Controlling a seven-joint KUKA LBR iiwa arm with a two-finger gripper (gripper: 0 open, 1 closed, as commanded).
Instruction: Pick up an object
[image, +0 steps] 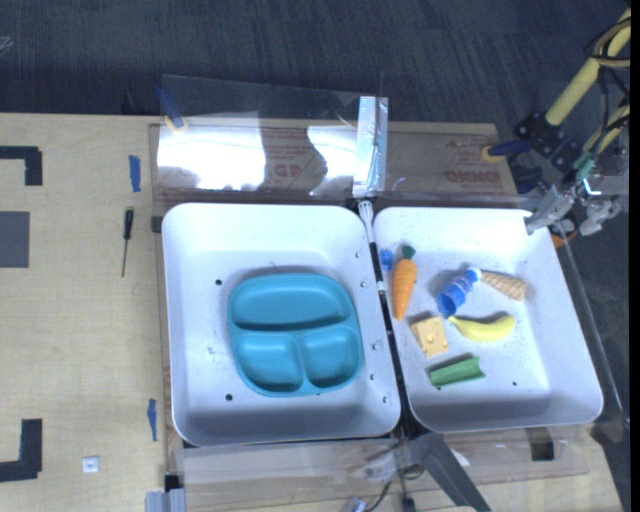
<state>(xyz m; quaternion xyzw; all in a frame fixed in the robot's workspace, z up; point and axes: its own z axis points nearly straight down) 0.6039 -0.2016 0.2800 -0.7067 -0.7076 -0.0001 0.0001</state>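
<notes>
Left bin (190, 240): teal tray (293, 332). Right bin (560, 370): carrot (402, 285), banana (485, 327). End effector (570, 210) state unclear.

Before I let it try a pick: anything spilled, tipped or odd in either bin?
Nothing stands out. The teal divided tray lies flat in the left bin. In the right bin, the carrot, banana, cheese wedge, green piece, blue piece and cone lie loose, inside the rim.

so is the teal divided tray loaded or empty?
Empty. The teal tray lies flat in the left bin, all three compartments bare. The toys, like the carrot, sit in the right bin.
</notes>
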